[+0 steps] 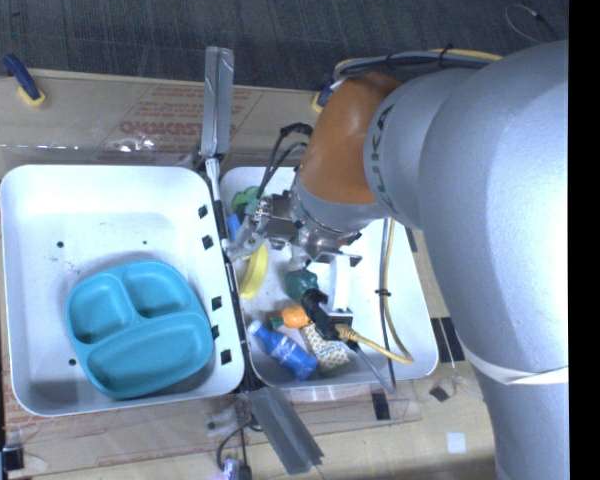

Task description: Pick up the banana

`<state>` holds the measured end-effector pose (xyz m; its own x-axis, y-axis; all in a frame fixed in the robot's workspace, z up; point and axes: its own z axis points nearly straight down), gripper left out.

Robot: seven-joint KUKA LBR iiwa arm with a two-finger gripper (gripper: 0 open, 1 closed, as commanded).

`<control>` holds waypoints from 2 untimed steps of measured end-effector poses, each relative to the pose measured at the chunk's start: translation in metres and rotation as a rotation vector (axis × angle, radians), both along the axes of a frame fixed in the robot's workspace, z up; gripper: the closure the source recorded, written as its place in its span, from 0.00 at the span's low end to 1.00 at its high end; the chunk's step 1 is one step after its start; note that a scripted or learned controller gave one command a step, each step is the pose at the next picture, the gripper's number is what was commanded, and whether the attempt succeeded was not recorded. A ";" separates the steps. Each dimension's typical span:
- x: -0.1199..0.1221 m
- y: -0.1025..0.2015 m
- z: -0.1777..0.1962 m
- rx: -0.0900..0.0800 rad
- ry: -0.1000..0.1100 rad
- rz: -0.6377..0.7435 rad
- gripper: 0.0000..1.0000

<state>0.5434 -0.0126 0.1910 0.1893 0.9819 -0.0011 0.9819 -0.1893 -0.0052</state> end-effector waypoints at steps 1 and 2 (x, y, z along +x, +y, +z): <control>0.026 0.095 0.000 0.001 -0.002 0.164 0.00; 0.090 0.041 0.033 0.001 -0.004 0.269 0.00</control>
<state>0.6333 0.0286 0.2236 -0.0780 0.9970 0.0000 0.9969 0.0780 -0.0012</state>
